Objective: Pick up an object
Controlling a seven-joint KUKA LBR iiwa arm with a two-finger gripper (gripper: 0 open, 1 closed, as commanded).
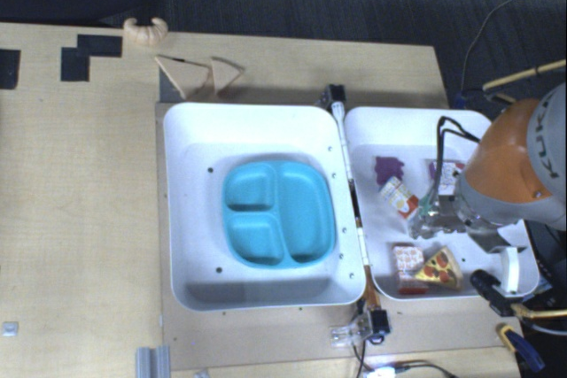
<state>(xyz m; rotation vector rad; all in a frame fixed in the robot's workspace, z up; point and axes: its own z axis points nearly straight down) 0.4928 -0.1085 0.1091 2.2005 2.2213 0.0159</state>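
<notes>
My end effector (431, 217) hangs low in the right bin (372, 137), and I cannot tell how it is set. It sits among crowded items, so I could nudge the small white-and-red packet (400, 196) aside or catch two things. My likeliest target, the pizza slice toy (440, 268), lies flat near the front wall, yellow with red spots.

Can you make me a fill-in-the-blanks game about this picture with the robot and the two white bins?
1. The blue plate lies in the ____ bin.
2. The plate has ____ sections.
3. The toy pizza slice lies in the ____ bin.
4. The band on the robot arm is ____.

Missing words: left, three, right, orange
</notes>
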